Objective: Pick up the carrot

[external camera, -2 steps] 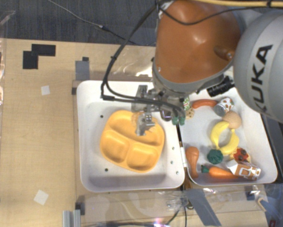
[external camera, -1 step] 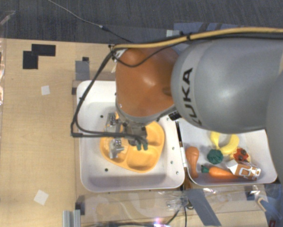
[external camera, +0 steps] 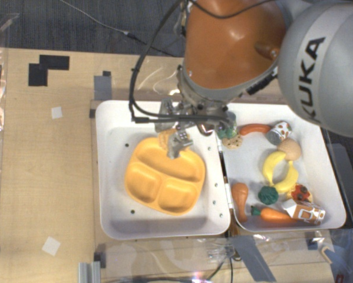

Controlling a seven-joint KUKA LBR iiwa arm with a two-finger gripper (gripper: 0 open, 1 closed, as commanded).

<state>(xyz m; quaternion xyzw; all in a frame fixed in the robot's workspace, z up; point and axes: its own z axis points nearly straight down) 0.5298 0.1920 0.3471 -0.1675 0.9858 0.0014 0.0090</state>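
Over the yellow tray, the gripper looks empty, its closure unclear; it should cross to the carrot and descend centred.

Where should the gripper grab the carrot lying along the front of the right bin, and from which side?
Grip the carrot across its thick orange middle, coming straight down from above. It lies flat and roughly level, so the narrow width suits the fingers; the small carton crowds its right end.
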